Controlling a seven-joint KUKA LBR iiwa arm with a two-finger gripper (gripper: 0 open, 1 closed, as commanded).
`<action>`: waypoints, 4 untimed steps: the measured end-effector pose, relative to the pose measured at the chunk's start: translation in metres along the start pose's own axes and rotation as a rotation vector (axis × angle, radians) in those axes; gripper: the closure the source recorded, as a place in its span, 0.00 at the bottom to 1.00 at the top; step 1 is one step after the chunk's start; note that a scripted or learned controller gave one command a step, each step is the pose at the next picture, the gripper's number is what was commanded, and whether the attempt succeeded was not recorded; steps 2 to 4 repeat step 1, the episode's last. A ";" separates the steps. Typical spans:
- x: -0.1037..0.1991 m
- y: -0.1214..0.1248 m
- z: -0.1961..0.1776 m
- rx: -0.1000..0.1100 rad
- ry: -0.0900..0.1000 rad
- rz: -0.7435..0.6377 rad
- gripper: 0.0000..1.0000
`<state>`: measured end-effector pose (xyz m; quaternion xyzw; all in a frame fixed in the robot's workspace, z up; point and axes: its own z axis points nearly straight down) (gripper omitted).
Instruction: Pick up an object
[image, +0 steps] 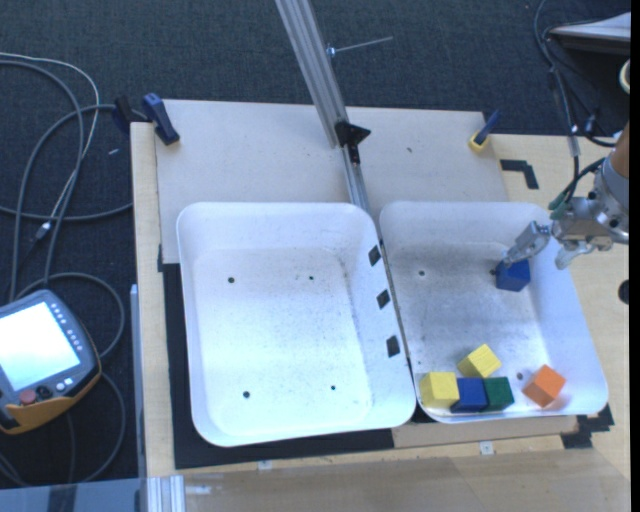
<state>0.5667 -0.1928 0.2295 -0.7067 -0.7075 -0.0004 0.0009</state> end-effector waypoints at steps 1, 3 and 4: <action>-0.017 0.048 0.101 -0.001 -0.001 0.001 0.00; -0.017 0.048 0.101 -0.001 -0.001 0.001 0.00; -0.017 0.048 0.101 -0.001 -0.001 0.001 0.00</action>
